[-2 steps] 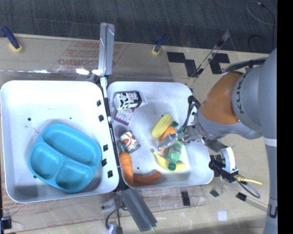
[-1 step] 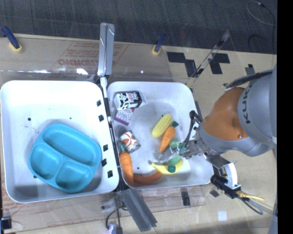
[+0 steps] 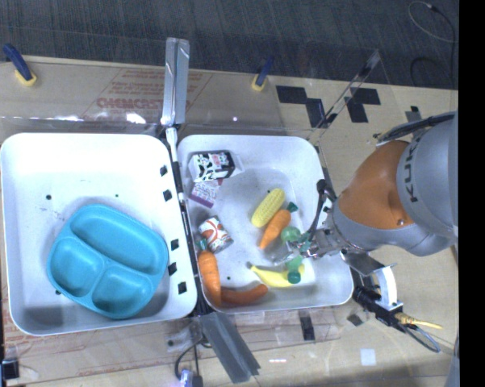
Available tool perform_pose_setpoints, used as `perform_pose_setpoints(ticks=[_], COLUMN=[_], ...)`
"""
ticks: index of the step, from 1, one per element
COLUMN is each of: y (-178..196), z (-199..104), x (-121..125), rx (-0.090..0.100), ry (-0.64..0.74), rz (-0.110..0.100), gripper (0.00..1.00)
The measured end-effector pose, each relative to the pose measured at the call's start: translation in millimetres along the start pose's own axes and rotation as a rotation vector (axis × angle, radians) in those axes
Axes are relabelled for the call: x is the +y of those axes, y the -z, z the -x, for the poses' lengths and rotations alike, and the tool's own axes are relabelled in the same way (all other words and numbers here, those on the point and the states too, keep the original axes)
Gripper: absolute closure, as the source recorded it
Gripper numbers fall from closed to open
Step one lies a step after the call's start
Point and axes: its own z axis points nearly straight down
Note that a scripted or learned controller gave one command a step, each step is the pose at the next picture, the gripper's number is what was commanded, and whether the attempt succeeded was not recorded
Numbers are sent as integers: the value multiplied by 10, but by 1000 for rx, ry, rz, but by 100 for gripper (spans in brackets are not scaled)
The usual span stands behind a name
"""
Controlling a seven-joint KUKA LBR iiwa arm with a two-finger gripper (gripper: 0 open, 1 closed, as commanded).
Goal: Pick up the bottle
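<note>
At the near edge of the right bin [image 3: 327, 293] lie a brown sausage [image 3: 244, 294] and a carrot [image 3: 209, 272], with a banana [image 3: 276, 276] just beside them. The bottle [image 3: 291, 236] looks like the small clear thing with a green cap, lying on its side just above the banana and next to another carrot [image 3: 274, 227]. It is partly hidden, so this is a guess. The pincer [image 3: 313, 243] is down in the bin right by the bottle, at its right side, but it is too small and dark to tell if it is apart or together, or if anything is in it. The arm [image 3: 387, 200] with its orange band leans in from the right. It looks like the reaching and grabbing step. Next, the pincer should close on the bottle only, not the banana or carrot, and then lift straight up. Farther back are a corn cob [image 3: 267, 206], a small can [image 3: 214, 234], a purple packet [image 3: 203, 192] and a black and white carton [image 3: 212, 166]. In the left bin [image 3: 32, 168] sits a blue tray [image 3: 106, 258] on the worktop [image 3: 81, 95].
</note>
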Motion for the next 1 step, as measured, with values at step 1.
perform_pose_setpoints(ticks=[1], y=[1147], z=[-321], x=[155], rx=[0], ry=[-91], rz=[2], gripper=[100])
